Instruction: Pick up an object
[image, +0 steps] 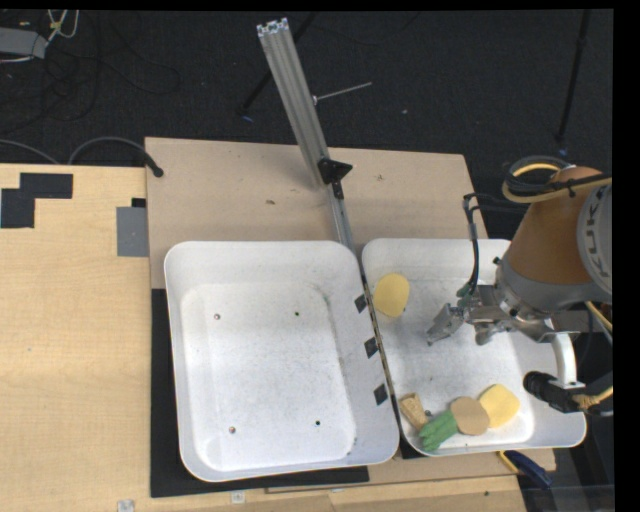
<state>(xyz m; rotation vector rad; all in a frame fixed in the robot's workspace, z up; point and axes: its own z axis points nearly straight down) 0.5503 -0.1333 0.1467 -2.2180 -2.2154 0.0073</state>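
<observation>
Jaws (462, 327) spread, holding nothing, above the right bin (430, 385), near the yellow disc (391, 294).

arm (560, 240) cut off at right edge, green object (437, 432) partly hidden by tan disc (468, 415)

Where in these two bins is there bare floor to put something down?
The left bin is bare floor wall to wall. In the right bin, a bare patch lies between the yellow ball and the near corner. That corner is crowded: green piece, tan disc, yellow piece. The gripper sits mid-bin.
</observation>
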